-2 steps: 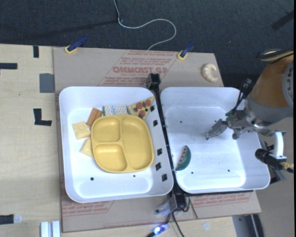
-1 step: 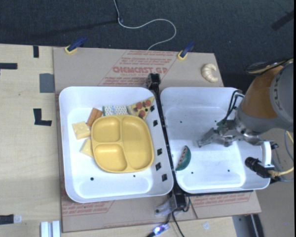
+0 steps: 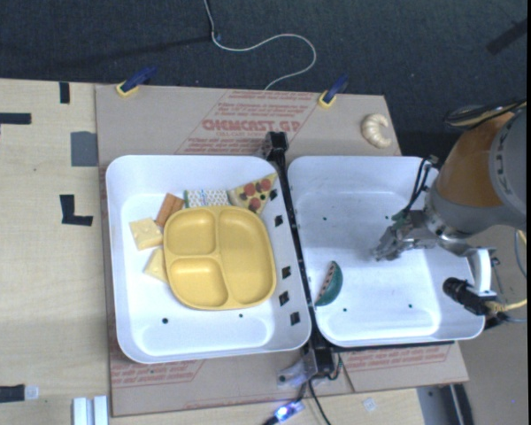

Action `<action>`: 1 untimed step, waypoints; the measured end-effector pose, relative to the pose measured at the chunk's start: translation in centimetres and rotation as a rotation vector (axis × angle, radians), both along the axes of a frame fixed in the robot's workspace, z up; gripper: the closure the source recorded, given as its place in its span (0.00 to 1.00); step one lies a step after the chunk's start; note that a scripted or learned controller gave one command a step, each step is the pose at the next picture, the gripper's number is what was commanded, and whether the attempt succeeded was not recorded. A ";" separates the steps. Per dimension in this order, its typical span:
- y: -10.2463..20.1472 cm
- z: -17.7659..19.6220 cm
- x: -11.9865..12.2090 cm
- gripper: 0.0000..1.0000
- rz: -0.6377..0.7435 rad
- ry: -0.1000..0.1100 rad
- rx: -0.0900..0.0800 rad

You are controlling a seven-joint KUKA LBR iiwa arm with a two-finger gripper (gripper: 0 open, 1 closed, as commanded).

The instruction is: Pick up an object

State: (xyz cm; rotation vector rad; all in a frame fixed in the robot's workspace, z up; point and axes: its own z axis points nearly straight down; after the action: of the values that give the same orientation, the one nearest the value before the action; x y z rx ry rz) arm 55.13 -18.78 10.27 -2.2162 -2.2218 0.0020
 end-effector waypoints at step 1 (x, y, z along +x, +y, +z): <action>-0.7 5.7 0.7 1.00 -0.002 -0.007 -0.003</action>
State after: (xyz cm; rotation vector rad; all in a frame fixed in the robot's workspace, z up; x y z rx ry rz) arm 55.81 -19.47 16.00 -2.2229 -2.2250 -0.0027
